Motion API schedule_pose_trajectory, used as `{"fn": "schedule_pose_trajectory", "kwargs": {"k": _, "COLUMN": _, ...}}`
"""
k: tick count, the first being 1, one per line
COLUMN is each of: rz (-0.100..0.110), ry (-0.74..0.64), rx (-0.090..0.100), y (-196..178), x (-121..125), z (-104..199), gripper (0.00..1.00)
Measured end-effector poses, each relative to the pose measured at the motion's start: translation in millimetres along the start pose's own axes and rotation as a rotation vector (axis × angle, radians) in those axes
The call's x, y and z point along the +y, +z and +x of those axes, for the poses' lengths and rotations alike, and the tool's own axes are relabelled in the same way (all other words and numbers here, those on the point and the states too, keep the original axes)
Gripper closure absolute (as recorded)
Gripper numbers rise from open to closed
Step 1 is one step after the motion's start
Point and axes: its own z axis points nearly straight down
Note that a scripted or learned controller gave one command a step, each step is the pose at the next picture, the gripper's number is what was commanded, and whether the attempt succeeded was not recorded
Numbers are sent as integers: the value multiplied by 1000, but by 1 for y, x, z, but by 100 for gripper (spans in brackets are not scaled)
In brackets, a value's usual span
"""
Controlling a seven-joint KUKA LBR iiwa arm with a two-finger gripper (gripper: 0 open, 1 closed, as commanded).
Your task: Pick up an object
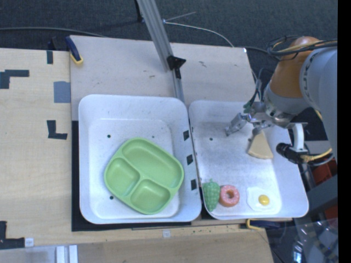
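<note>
The arm (pixel 307 81) enters from the right and reaches over the right bin (pixel 290 201). Its claw (pixel 245 124) sits above the upper part of that bin's floor. One metal finger (pixel 235 126) angles out toward the left; the other is not distinct, so whether the claw is wide or narrow cannot be told. Nothing is visibly held between the fingers.

A tan wedge-shaped piece (pixel 260 147) lies just below and slightly right of the claw, close to it; contact cannot be confirmed. Further below the claw, along the near edge of the same bin, three items lie in a row: a green knobbly toy (pixel 211 194) to the lower left, a pink doughnut (pixel 229 195) touching it on its right, and a fried-egg toy (pixel 262 200) almost straight below, apart from the doughnut.

Well to the left and below the claw, the left bin (pixel 93 114) holds a green divided plate (pixel 144 175), lying flat with three compartments facing up.
</note>
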Motion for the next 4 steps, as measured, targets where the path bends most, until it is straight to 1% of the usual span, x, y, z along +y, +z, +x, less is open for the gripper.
{"fn": "schedule_pose_trajectory", "kwargs": {"k": 1, "rz": -5, "ry": 0, "rx": -1, "y": 41, "x": 0, "z": 1, "gripper": 0}}
{"fn": "schedule_pose_trajectory", "kwargs": {"k": 2, "rz": -4, "ry": -2, "rx": 0, "y": 29, "x": 0, "z": 1, "gripper": 100}}
{"fn": "schedule_pose_trajectory", "kwargs": {"k": 3, "rz": -12, "ry": 0, "rx": -1, "y": -34, "x": 2, "z": -2, "gripper": 100}}
{"fn": "schedule_pose_trajectory", "kwargs": {"k": 4, "rz": -11, "ry": 1, "rx": -1, "y": -95, "x": -1, "z": -8, "gripper": 100}}
